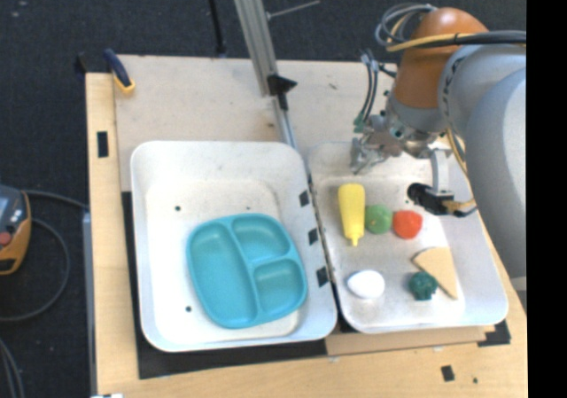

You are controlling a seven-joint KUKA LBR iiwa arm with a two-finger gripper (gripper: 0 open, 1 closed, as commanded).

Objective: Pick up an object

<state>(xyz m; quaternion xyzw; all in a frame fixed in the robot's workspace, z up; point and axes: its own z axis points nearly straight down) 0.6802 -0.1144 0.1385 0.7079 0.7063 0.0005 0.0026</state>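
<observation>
**Here the arm hangs over the far end of the right bin**

Inside the right bin [492, 294] lie six small things. A yellow corn [352, 213], long and smooth, lies near the left wall. Just beside it is a round green ball [379, 220], and next to that a round red-orange one [407, 224]. Nearer the front are a white egg-like piece [365, 284], a dark green lumpy piece [423, 285] and a tan wedge [439, 269], which touches the green lump.

The gripper [365, 155] is above the far end of this bin, apart from all things. Whether it is open or closed I cannot tell. The grey arm comes from the right, bent down, with the orange band [438, 33] on top.

In the left bin [155, 175] lies a teal plate [246, 269] with three compartments, smooth like plastic. No writing can be read.
</observation>
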